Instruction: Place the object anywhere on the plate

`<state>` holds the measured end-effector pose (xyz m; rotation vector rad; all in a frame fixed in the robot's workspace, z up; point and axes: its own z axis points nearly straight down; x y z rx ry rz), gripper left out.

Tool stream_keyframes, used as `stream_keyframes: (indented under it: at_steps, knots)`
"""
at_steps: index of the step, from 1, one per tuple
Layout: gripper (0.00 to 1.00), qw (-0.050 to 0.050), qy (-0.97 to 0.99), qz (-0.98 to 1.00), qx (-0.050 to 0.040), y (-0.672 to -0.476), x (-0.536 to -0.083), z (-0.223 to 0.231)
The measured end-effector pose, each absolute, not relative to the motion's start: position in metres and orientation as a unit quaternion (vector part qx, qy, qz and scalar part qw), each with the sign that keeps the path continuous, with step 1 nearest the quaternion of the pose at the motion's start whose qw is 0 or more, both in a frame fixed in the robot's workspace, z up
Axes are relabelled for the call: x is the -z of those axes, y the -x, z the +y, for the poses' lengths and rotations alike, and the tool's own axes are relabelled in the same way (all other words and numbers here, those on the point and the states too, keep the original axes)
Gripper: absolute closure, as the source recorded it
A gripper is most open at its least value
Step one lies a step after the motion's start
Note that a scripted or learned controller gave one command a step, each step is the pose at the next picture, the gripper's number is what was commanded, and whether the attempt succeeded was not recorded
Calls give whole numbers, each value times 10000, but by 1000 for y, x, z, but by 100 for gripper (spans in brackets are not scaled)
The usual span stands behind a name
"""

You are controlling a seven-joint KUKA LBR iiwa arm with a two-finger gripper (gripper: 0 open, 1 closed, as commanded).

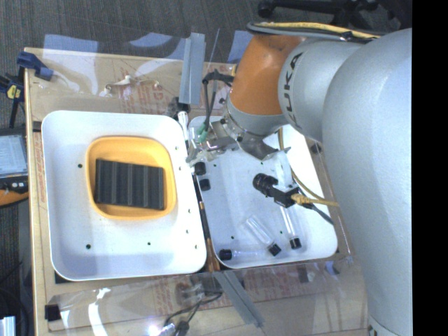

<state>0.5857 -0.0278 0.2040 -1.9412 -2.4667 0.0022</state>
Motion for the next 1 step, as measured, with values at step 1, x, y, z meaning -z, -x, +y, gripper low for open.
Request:
stream_keyframes:
  at_steps: [1]
  knots:
    - [0, 12, 6186, -7857, -5, -586, -204, -28]
